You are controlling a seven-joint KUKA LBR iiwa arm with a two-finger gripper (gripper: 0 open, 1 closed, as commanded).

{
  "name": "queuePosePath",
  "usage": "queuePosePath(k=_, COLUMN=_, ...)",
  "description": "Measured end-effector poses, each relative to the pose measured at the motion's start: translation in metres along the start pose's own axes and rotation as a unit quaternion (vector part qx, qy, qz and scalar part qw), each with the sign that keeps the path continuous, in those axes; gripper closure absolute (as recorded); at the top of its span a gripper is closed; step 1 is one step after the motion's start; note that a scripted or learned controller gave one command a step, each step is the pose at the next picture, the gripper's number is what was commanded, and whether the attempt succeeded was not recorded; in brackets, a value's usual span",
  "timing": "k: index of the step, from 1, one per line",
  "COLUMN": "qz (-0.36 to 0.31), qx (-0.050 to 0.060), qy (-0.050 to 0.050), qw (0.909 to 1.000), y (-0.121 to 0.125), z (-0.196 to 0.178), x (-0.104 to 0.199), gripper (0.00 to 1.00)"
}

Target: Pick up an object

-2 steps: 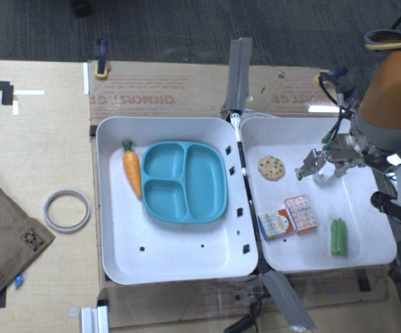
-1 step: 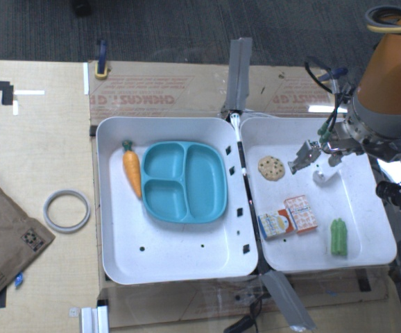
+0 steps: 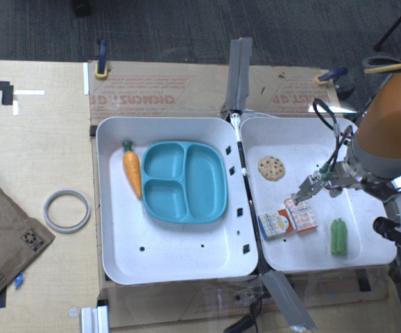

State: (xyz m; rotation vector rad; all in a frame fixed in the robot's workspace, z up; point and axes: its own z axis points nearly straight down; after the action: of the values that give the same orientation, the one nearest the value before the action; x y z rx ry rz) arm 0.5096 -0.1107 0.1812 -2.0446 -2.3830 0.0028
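Beside the hand: cookie, two cartons, green pickle

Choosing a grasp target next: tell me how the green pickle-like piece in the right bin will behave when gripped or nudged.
The green piece looks like a moulded plastic toy, so probably stiff and light. Its long rounded shape suggests it may roll sideways if nudged. The surface looks smooth, so the gripper could slip off unless it closes across the narrow width.

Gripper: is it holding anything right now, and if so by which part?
Nothing is held. The gripper hangs just above the top left corner of the red and white carton in the right bin, with nothing between its fingers.
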Motion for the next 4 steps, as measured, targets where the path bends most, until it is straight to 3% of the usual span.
queuePosePath(k=1, qz=-0.057, qx=-0.004, qy=-0.001, qw=0.9984, y=-0.010, z=0.086, x=-0.001, gripper=0.00)
queuePosePath(k=2, qz=-0.053, qx=-0.008, qy=-0.005, qw=0.9985, y=-0.009, z=0.075, x=-0.005, gripper=1.00)
queuePosePath(k=3, qz=-0.054, qx=-0.008, qy=-0.005, qw=0.9985, y=-0.009, z=0.075, x=-0.005, gripper=0.00)
queuePosePath(k=4, qz=-0.153, qx=-0.001, qy=0.000, qw=0.9882, y=-0.031, z=0.090, x=0.009, gripper=0.00)
